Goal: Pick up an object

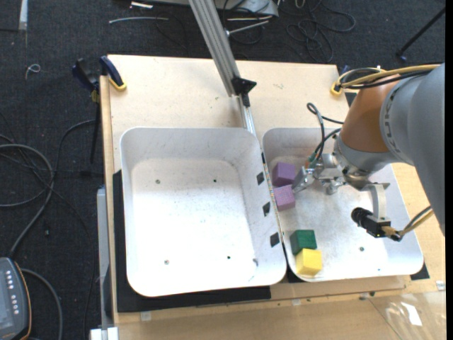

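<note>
In the right bin (pixel 396 261), two purple blocks lie near the left wall: one (pixel 285 173) above the other (pixel 284 197). A green block (pixel 304 239) and a yellow block (pixel 309 261) sit touching near the bin's front left. My gripper (pixel 311 178) hangs low over the bin's middle, just right of the upper purple block, at the end of the grey arm with its orange band (pixel 364 115). Nothing shows between its fingers.
The left bin (pixel 134 147) stands beside the right one, with a divider wall between them. A slanted metal rail (pixel 216 37) crosses the bench's back. Yellow clamps sit at the bench's back corners (pixel 113 76). Cables trail along the arm (pixel 414 225).
</note>
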